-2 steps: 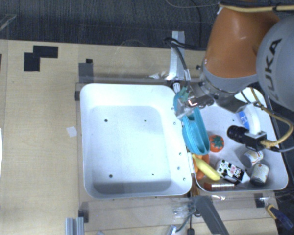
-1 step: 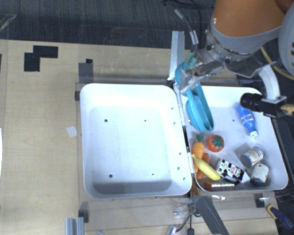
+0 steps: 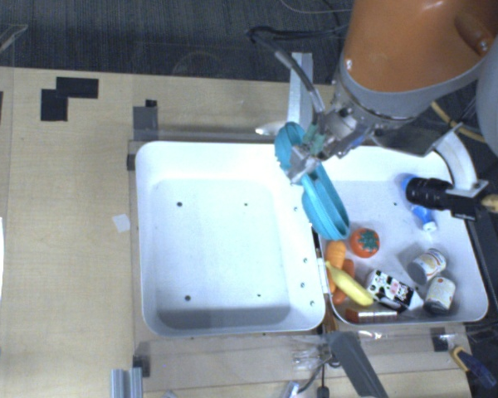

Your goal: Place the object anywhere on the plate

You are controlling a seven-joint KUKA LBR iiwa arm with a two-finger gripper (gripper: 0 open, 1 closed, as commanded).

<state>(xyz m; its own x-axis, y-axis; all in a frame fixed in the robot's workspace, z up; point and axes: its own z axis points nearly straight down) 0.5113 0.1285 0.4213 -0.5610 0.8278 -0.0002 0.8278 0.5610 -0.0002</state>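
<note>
Gripper (image 3: 302, 161): positioned over the divide between the 2 bins, near their far edge, below the orange-banded wrist. It is closed down on the blue plate (image 3: 325, 204), and the plate's rim sits between the fingers.

Blue plate: held steeply tilted, seen almost edge-on. Its upper end is at the gripper and its lower end reaches down toward the near side, along the inner wall of the right-hand bin (image 3: 382, 191). Whether that lower end touches the bin cannot be told.

Right-hand bin contents – all clustered toward the near side:
- tomato (image 3: 365, 240), just beside the plate's lower end
- carrot (image 3: 337, 255), close under the plate
- banana (image 3: 349, 287), against the carrot
- black-and-white carton (image 3: 390, 289), touching the banana's end
- pale can (image 3: 429, 264) and grey can (image 3: 441, 293), near each other at the right
- small blue bottle (image 3: 424, 215), apart from the rest, further back

Left-hand bin (image 3: 216, 247): white floor in plain view, with 4 small dark dots on it.

Both bins sit side by side on the pale bench (image 3: 66, 264).
</note>
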